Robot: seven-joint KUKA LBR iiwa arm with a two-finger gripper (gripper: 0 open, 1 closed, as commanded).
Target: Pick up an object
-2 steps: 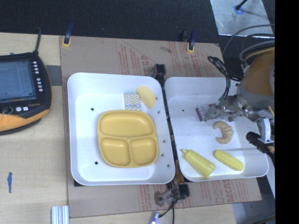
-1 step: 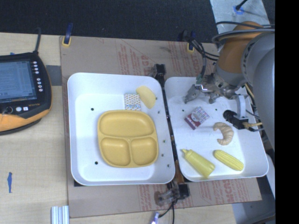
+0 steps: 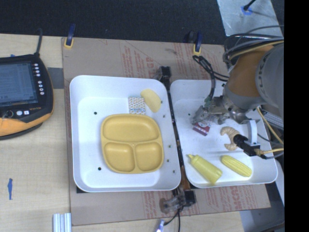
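Observation:
The arm comes in from the right over the right bin (image 3: 188,93). My gripper (image 3: 203,116) hangs low in that bin, right above a small red and white packet (image 3: 200,128). A yellow mustard bottle (image 3: 204,168) lies near the bin's front edge, with a corn cob (image 3: 236,166) to its right. A beige croissant-shaped toy (image 3: 231,135) lies between the gripper and the corn. In the left bin (image 3: 82,129) sit a yellow divided plate (image 3: 132,142), a pale yellow banana-like piece (image 3: 151,99) and a small checkered packet (image 3: 137,105).
A tablet-like pendant with an orange rim (image 3: 21,95) rests on the bench at the far left. Cables (image 3: 207,69) run over the back of the right bin. Clamps (image 3: 69,35) hold the cardboard base at the back.

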